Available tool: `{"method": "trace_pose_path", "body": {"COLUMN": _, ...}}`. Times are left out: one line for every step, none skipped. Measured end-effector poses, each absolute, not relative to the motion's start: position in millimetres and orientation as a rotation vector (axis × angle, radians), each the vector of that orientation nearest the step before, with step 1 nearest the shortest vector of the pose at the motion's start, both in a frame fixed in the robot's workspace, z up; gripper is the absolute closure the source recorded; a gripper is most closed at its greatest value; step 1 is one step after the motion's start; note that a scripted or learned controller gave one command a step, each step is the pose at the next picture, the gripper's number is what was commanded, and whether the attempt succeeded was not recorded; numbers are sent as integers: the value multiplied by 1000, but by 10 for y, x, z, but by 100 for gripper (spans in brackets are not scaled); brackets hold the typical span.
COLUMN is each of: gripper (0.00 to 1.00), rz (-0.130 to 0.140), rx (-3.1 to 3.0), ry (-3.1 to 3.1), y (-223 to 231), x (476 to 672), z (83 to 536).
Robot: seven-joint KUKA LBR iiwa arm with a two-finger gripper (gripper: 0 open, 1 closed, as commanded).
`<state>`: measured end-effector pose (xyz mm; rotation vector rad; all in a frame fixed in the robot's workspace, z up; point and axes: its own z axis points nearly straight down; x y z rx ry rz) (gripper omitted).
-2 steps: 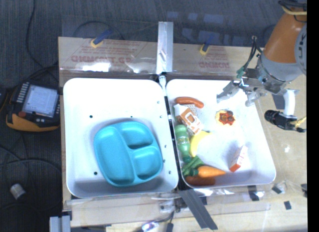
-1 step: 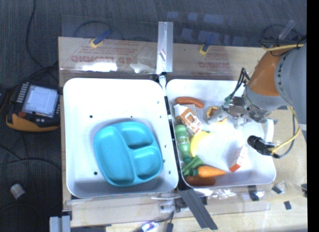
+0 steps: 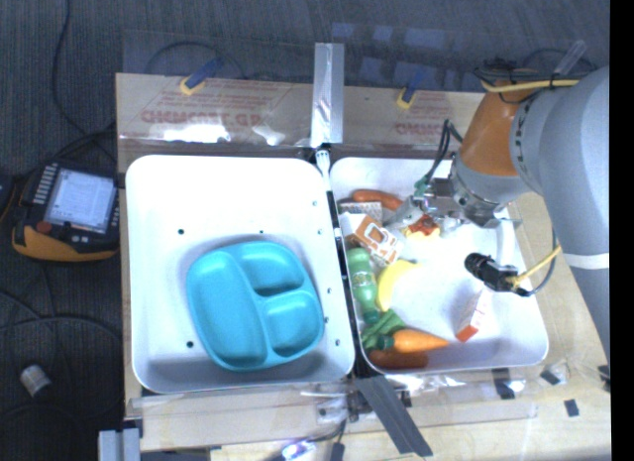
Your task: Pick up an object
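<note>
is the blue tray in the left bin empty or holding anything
Empty. The blue tray lies flat in the left bin, and all of its compartments show bare blue bottoms with nothing lying in them.

Toys (image 3: 381,281) crowd the right bin's (image 3: 515,335) left side; its right floor lies open.

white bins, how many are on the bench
2: the left white bin holds a blue tray; the right white bin holds the toy food, beside it.

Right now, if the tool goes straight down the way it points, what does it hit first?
Probably the small orange-and-white packet right under the tool, near the right bin's back wall. Depth is hard to judge from this slanted view, so it could land beside it on the bin floor.
</note>
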<state>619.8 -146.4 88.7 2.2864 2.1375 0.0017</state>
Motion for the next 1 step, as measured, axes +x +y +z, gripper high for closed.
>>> {"method": "trace_pose_path", "body": {"gripper": 100, "rz": -1, "rx": 2288, "ry": 2140, "y": -1458, "x": 6197, "z": 949}}
